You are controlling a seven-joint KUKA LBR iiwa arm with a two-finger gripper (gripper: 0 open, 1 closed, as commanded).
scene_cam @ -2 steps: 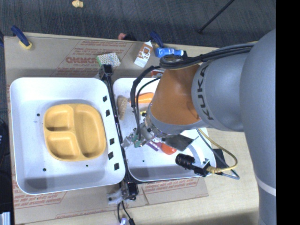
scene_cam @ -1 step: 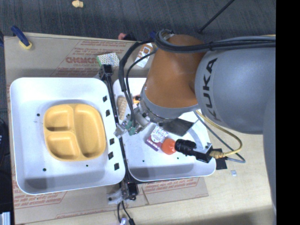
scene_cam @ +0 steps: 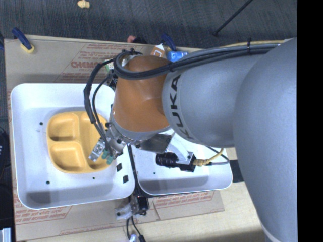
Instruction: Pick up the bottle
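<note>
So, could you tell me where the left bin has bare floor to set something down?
The left bin shows bare white floor along its near edge below the yellow tray, and in strips left of and above the tray. It is crowded on the tray's right side, where the gripper and cables hang.

A robotics lab: a grey KUKA arm (scene_cam: 217,95) with bundled cables reaches over two white bins (scene_cam: 25,135) set on cardboard sheeting (scene_cam: 65,59) held to the bench by blue clamps (scene_cam: 22,39), above dark carpet (scene_cam: 151,9).
</note>
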